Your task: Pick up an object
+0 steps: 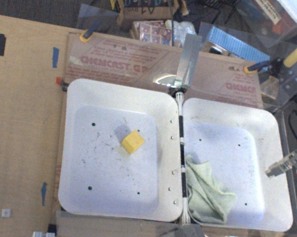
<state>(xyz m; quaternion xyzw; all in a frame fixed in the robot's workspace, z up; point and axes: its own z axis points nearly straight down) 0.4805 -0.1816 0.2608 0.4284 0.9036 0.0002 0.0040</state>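
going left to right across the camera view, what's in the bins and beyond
left bin → yellow block → divider between the bins → pale green cloth → end effector at the right bin's far edge

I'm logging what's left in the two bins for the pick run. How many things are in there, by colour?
Yellow: 1, the block in the left bin
Pale green: 1, the cloth in the right bin
Total: 2
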